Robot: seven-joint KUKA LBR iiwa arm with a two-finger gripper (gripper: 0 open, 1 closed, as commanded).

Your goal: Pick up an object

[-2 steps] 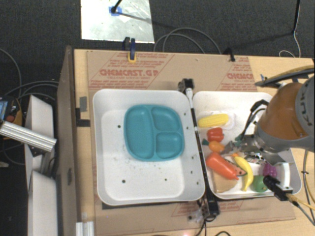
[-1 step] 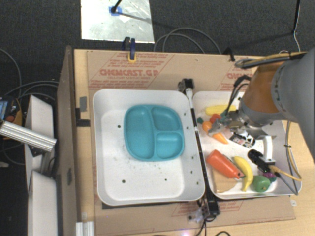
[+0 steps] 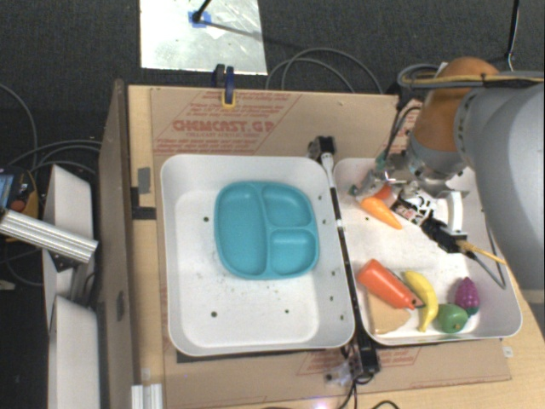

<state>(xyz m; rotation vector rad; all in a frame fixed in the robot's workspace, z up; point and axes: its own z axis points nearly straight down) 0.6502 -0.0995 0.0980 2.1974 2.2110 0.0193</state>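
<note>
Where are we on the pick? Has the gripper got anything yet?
Done: the arm has reached into the right bin, and the gripper sits low over the small carrot near the far left corner. In hand: nothing visibly lifted; the carrot appears to lie on the bin floor. Left: grasp and lift. The large carrot, banana, green fruit and grapes lie untouched.
</note>
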